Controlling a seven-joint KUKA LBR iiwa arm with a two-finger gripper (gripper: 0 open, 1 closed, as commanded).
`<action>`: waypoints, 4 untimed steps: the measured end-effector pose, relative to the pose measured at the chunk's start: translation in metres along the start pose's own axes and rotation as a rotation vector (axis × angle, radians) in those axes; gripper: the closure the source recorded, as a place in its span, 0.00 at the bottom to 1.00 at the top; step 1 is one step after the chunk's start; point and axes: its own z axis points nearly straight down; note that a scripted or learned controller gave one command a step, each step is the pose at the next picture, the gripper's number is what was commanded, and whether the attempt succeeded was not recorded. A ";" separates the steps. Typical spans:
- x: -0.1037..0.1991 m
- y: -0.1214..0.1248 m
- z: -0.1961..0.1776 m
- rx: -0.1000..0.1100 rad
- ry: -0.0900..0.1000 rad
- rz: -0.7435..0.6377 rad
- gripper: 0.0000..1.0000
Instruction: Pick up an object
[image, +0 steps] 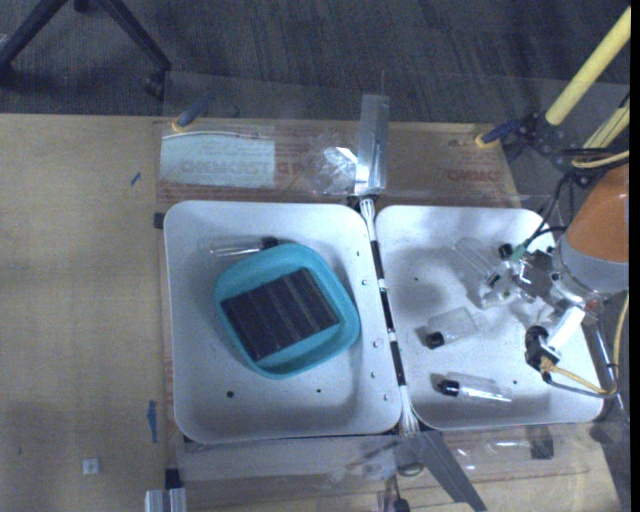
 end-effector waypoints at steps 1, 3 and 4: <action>0.001 0.000 0.001 0.005 -0.004 -0.048 0.00; 0.001 -0.001 0.001 0.009 -0.006 -0.087 0.00; -0.001 -0.005 0.001 0.006 -0.010 -0.156 0.00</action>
